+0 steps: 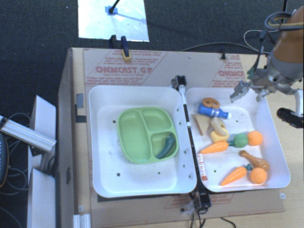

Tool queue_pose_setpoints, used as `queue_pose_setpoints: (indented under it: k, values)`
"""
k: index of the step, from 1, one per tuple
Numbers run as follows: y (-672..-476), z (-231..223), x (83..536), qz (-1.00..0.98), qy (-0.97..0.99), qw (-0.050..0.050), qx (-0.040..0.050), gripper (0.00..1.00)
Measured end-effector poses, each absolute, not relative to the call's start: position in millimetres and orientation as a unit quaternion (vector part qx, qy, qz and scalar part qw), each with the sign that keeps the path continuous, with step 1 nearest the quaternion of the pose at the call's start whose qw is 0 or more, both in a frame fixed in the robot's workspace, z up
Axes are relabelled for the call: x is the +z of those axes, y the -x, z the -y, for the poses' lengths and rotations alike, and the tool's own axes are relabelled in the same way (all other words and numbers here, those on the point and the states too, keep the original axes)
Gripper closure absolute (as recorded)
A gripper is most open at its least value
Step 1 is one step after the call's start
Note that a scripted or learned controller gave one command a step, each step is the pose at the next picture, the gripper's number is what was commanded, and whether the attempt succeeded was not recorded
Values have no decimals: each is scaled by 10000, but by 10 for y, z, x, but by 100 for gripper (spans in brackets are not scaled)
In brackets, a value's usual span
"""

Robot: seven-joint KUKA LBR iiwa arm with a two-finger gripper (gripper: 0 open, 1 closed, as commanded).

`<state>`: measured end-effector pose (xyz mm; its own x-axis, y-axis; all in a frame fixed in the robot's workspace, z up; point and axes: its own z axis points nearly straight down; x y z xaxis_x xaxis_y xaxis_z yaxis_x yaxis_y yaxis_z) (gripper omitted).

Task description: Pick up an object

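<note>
My gripper [250, 92] hangs above the far edge of the right bin [270, 127], its two grey fingers spread open with nothing between them. Below and left of it lie a pretzel [210, 102], a blue bottle [212, 111], a tan wedge [203, 123] and a yellow banana piece [218, 130]. Further toward the front are two carrots [214, 147] [233, 175], a green ball [241, 139], two oranges [255, 137] [258, 175] and a brown drumstick [254, 159].
The left bin [107, 127] holds a green divided plate [142, 132] with a dark green pepper [166, 147] in its lower right compartment. A black clamp bar [188, 132] runs between the bins. Cables trail behind the bench at right.
</note>
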<state>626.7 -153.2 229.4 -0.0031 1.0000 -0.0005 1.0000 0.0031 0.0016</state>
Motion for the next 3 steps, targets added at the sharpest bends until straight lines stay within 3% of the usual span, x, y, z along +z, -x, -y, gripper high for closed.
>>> queue_pose_setpoints:
  k: [1,2,3]
  values:
    - [-5891,1356,981,-7075,-7067,45,25,0]
    - [-6268,912,907,-7072,-7069,62,6,0]
    - [-6281,878,1008,-7085,-7056,54,36,100]
